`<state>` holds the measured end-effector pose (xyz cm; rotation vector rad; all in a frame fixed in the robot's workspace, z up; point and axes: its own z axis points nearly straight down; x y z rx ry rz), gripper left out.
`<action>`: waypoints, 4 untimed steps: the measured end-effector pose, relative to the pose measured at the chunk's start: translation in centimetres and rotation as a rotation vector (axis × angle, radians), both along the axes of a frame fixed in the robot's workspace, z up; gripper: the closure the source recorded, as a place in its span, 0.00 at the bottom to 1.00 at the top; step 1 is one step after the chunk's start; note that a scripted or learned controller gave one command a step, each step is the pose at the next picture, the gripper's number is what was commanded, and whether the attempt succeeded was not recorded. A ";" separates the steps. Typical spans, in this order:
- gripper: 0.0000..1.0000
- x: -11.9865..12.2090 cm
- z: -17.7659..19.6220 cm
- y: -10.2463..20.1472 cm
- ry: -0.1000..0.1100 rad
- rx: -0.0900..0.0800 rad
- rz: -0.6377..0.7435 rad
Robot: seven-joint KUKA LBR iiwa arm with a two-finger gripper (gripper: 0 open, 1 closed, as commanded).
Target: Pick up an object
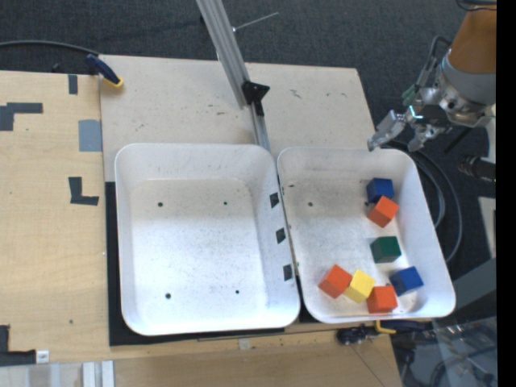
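The right bin (322,172) holds several small cubes. A blue cube (380,189) touches an orange cube (384,210) near the far right wall, and a green cube (386,249) lies below them. Along the near wall sit an orange cube (334,281), a yellow cube (360,285), another orange cube (382,298) and a blue cube (406,280). My gripper (400,135) hangs over the bin's far right corner, above and just beyond the upper blue cube. Its fingers are open with nothing between them.
The left bin (129,216) stands beside the right one. A slanted metal rail (224,39) runs down to the gap between the bins. A cable with a yellow-blue plug (106,71) lies at the far left. Black cables (451,208) hang past the right bin.
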<state>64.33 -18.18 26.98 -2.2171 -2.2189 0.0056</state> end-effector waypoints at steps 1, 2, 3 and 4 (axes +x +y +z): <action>0.00 0.1 0.3 0.0 -0.005 -0.002 0.001; 0.00 -0.4 -6.1 0.3 0.002 0.000 0.001; 0.00 -1.3 -11.2 -0.1 0.001 -0.001 0.000; 0.00 -1.5 -15.0 -0.4 -0.018 -0.006 0.001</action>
